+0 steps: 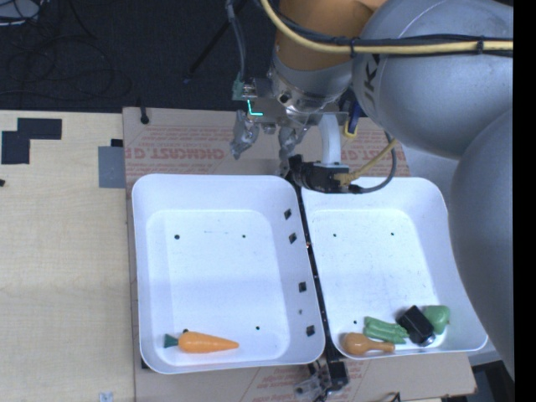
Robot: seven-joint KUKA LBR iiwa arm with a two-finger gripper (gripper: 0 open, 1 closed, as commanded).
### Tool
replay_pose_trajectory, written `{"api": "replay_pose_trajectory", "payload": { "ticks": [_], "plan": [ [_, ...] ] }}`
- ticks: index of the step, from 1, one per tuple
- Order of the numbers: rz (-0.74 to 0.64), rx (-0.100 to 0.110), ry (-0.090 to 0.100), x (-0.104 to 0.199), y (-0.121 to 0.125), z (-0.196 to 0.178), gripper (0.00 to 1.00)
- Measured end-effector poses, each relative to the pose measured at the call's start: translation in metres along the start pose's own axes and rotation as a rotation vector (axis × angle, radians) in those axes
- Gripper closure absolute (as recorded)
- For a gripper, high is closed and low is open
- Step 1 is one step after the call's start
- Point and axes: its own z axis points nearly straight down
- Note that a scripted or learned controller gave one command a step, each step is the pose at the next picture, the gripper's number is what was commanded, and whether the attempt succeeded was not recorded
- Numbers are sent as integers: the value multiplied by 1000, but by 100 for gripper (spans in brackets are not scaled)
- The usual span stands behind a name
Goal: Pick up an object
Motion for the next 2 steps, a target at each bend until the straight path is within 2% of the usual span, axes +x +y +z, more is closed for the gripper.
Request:
{"api": "replay_pose_trajectory", "payload": {
  "ticks": [1,2],
  "plan": [
    [-2,4,0,62,0,85,0],
    [-3,11,-3,72,-3,246,0]
  ]
}}
